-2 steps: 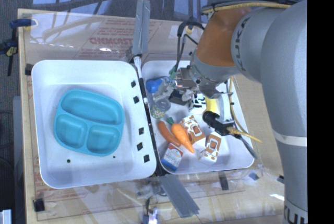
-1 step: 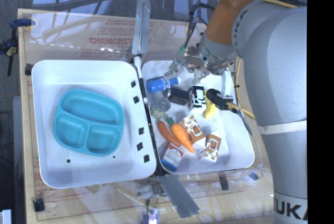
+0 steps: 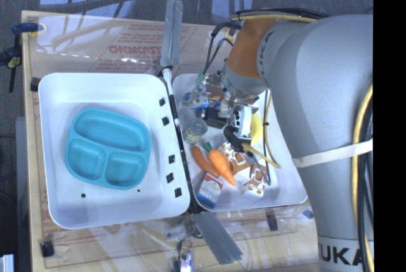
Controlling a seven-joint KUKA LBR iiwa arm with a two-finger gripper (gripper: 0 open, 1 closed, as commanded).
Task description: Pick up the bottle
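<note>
Grey arm (image 3: 317, 74): gripper (image 3: 219, 113) low in rt bin (image 3: 283, 185), just beside clear bottle (image 3: 194, 129). Jaw opening & hold: cannot tell.

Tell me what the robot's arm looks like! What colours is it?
The arm is big, round and smooth grey, with an orange band near the wrist. Thin black cables loop beside that band, and a pale strap wraps around the grey part. KUKA letters sit low on it. The gripper is a small dark and silvery bundle.
</note>
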